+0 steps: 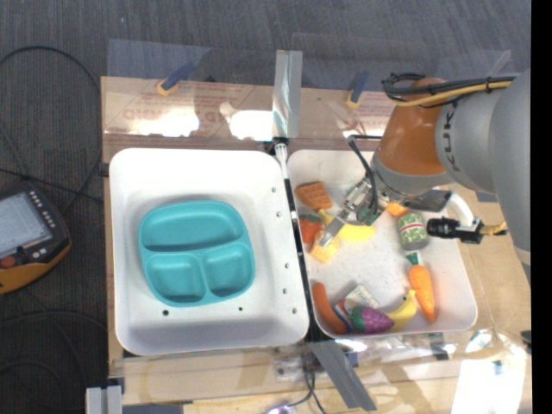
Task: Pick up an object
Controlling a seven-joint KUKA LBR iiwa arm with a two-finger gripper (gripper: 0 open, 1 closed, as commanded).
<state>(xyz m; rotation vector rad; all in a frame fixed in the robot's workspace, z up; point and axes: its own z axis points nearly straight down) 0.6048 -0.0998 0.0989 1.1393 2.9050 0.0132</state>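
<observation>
End effector (355, 203): lowered into the right bin (457, 317), toward its far left part; metallic fingers partly masked by the wrist above. Whether they are spread or clenched cannot be made out, and nothing is plainly seen between them.

Just beside its tip: yellow block (352, 230), with a second yellow piece (323, 250) nearer the bin's left wall. Their outlines merge with the fingers.

Toy waffle (314, 195): orange-brown, by the bin's far left corner. A small red-and-green item (311, 225) lies just below it; identity unclear.

Small can (410, 228): green and white label, right of the end effector, beside a black fitting on the arm.

Toy carrot (422, 290): orange, along the right wall.

Near edge cluster, items overlapping: toy banana (404, 309), purple toy (372, 320), red-orange sausage-like piece (324, 307), a small white packet (362, 297) partly covered.

Arm (483, 136): grey with an orange band, hiding the bin's far right corner; cut off at the frame's right.

Left bin (138, 179): holds a teal divided tray (197, 250), three compartments.

Counter (121, 102): far strip washed out by glare. A handheld pendant (26, 231) lies on the floor, cropped at the left.
</observation>
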